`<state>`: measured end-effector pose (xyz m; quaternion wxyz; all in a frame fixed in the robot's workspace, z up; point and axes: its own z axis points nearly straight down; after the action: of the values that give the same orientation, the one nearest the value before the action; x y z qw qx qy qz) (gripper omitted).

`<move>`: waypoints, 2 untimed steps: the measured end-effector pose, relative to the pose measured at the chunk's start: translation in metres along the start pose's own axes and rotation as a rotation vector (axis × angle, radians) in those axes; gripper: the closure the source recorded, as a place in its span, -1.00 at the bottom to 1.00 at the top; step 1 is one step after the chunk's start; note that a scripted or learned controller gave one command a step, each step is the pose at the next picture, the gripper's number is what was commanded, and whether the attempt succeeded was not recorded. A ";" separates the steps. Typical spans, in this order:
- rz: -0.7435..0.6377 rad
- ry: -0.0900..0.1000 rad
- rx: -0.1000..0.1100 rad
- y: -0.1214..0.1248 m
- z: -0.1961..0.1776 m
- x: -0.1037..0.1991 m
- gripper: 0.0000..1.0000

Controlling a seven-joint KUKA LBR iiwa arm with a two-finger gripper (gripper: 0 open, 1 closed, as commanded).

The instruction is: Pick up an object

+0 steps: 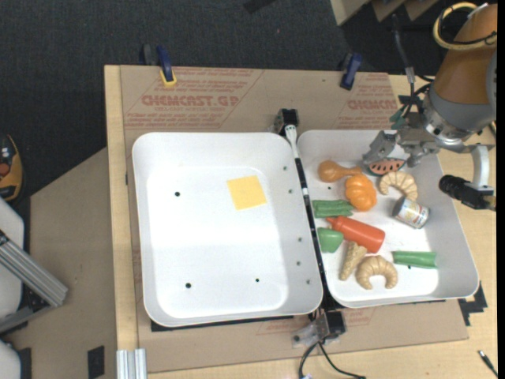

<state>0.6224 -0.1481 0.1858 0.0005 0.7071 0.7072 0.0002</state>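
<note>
Hovering over the far side of the right-hand shallow white plastic bin (461,271), the grey two-finger gripper (392,152) hangs just above a small dark-and-red slice-shaped toy (388,165). Whether it touches that piece I can't tell, and the jaw state isn't readable either; nothing is visibly held.

Candidates are all in that bin, packed close. Nearest the gripper: the slice toy, w/ a pale tan plastic croissant (399,182) just beside it and a round orange plastic pumpkin-like fruit (360,192) towards the bin's middle. Also there: an orange pear-shaped toy (334,170), a small silver tin can lying on its side (411,212), a long red-orange plastic carrot-like piece (359,230), two green bean-shaped sticks (332,208) (413,260), and a second croissant (377,271) near the front edge.

Handling, as a judgement: these look like hollow toy food, so light, rigid, prob. smooth and a bit slippery. No real breakage risk. The thin slice lies flat, hard to pinch; edges only. The croissant is better, taken across its thick middle. The can may roll. The pumpkin is wide and rounded, likely to squirt out unless gripped across its centre.

The left white bin (158,235) carries a flat yellow square slice (247,192), too thin to be a good pick.
</note>
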 end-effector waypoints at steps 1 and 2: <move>-0.006 0.003 -0.007 0.048 0.102 0.057 -1.00; 0.002 0.002 0.006 -0.002 0.101 0.049 -1.00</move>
<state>0.6206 -0.0990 0.0848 -0.0023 0.7077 0.7065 -0.0014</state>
